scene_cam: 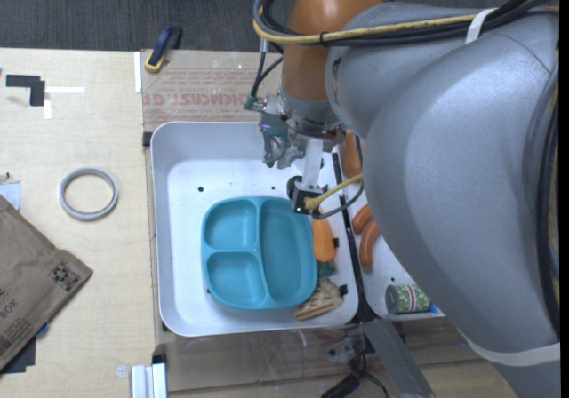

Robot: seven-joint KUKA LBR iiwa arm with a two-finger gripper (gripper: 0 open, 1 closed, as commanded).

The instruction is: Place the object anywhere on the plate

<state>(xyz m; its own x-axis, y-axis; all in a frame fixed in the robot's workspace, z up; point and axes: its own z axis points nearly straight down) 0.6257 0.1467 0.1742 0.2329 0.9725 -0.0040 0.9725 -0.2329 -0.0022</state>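
Observation:
A teal divided plate (258,252) lies in the left white bin (178,210), toward its front right. My gripper (282,156) hangs over the bin's back right part, just above the plate's far edge, with nothing visibly held. An orange carrot-like piece (324,242) rests against the plate's right rim. A toast sandwich (318,301) lies at the plate's front right corner.
The right bin holds reddish sausages (364,234) and a green-labelled can (407,298), mostly under the arm. A tape ring (89,192) and a brown box (31,285) sit on the bench at left. Cables (324,196) dangle by the bins' shared wall.

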